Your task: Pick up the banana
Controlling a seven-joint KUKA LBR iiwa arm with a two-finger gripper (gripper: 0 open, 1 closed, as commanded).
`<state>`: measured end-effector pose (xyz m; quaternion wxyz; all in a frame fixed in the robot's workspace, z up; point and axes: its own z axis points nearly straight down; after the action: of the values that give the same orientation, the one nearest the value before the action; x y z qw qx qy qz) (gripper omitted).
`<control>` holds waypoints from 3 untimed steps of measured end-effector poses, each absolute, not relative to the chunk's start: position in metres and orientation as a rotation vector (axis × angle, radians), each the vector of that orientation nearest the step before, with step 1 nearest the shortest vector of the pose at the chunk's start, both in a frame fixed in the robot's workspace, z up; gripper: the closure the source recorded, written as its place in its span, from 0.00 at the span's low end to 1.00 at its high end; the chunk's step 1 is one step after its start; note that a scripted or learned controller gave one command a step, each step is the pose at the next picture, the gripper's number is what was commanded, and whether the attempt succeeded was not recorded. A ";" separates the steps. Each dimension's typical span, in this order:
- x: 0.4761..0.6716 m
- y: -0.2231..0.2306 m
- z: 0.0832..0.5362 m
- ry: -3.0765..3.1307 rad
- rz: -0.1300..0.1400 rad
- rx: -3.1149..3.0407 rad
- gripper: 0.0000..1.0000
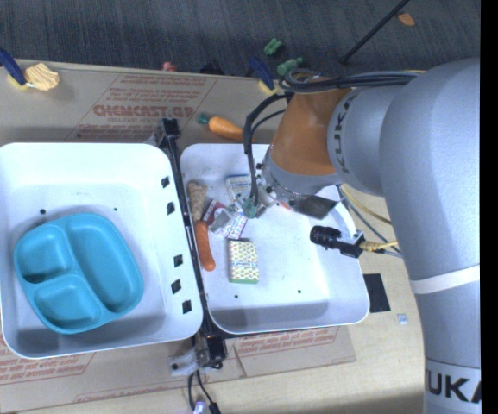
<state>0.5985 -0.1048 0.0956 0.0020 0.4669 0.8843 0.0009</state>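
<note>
Nearest the lens is the thick grey KUKA arm with an orange band (421, 171), which enters from 3 o'clock and bends down over the shallow white right bin (343, 304). Its claw (250, 203) sits low at the 10 o'clock part of that bin, among a cluster of small things; whether it is apart or together I cannot tell, as the wrist hides it.

Just beside the claw lie a white and blue packet (236, 183), a brownish knobbly lump (198, 197) and a striped wrapper (232, 225). At 6 o'clock from the claw a small green and yellow patterned box (243, 261) lies flat, and a thin orange-red sausage shape (205, 246) lies along the bin's 9 o'clock wall.

A pale yellow banana-coloured lump (43, 78), possibly the banana, rests on the brown cardboard-topped desk (119, 102) at its 10 o'clock corner, touching a blue clip (9, 63) and well apart from the claw. An orange toy carrot (224, 128) lies on the desk just past the right bin's 12 o'clock rim.

A shallow white left bin (7, 231) holds a blue divided plastic tray (76, 270).
</note>
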 end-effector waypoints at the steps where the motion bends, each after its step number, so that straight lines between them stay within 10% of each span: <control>1: 0.562 -0.100 0.097 2.891 0.004 1.183 0.00; 2: 0.558 -0.018 0.193 2.898 0.000 1.212 0.00; 3: 0.530 -0.113 0.252 2.827 -0.003 1.370 0.00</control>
<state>0.5302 -0.1130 0.2524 0.0002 0.4362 0.8999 -0.0010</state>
